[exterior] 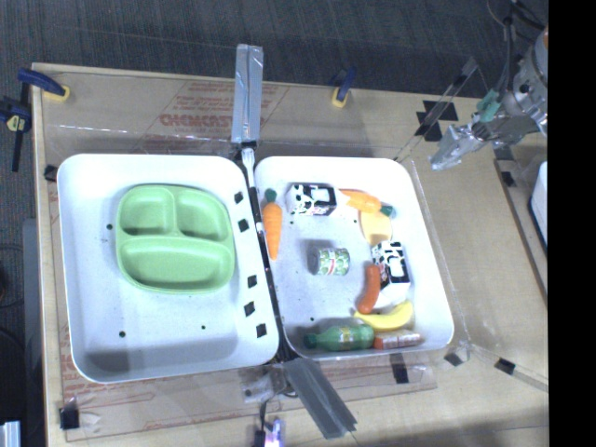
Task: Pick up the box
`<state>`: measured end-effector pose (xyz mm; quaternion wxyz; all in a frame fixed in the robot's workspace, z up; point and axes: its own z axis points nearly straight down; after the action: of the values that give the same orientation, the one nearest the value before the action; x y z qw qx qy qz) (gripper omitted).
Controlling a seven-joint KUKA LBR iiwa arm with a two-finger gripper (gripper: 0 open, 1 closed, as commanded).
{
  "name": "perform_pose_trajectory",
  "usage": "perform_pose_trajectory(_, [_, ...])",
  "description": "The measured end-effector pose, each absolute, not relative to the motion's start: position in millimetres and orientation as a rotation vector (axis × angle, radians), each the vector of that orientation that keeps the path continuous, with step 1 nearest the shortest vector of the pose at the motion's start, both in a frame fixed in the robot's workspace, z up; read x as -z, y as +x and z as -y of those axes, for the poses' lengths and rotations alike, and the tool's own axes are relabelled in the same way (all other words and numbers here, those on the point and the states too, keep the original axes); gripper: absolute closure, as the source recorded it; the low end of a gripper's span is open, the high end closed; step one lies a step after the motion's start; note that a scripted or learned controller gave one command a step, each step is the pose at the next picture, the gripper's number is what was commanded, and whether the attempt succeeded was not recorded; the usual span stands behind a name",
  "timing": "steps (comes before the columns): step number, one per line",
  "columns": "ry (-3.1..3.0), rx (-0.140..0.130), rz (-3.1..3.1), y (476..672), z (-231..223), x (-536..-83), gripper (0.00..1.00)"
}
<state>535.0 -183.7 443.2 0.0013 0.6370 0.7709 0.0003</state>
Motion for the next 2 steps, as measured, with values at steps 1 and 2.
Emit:
perform_pose_trajectory(1, [2.009, 0.003, -2.417, 559.7, 116, -379, 1.0])
perform_pose_trajectory(2, [2.213, 0.005, -2.234, 583.1, 201, -300, 1.0])
